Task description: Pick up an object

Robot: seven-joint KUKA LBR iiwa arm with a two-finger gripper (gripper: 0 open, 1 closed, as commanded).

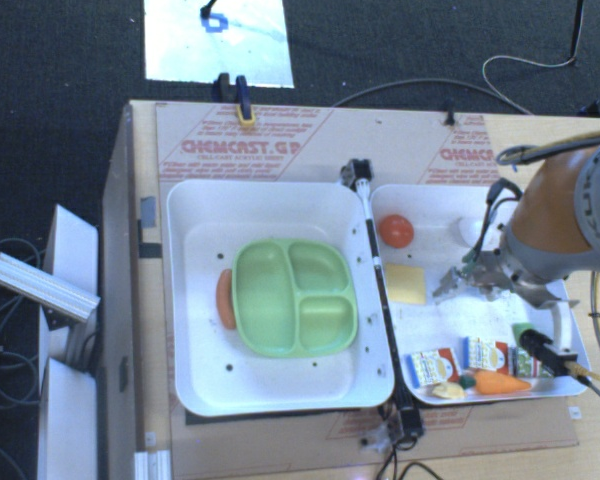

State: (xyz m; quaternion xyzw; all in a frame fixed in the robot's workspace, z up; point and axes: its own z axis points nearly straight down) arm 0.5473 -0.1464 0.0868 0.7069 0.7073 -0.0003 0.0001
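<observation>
The worktop (280, 133) carries two white bins. The left bin (195, 368) holds a green divided plate (295, 298), a hot dog (224, 299) tucked at its nine o'clock. In the right bin (435, 193) the tool (470, 280) hangs low; I cannot tell its state. Likely targets: cheese slice (406, 283) at its nine o'clock, tomato (396, 231) at ten, carrot (500, 382) and cartons (432, 366) toward six.

Probably a robotics lab: a paper-masked acrylic bench (280, 133) with two white bins (195, 388), loose cables (540, 63), dark carpet (50, 68).
</observation>
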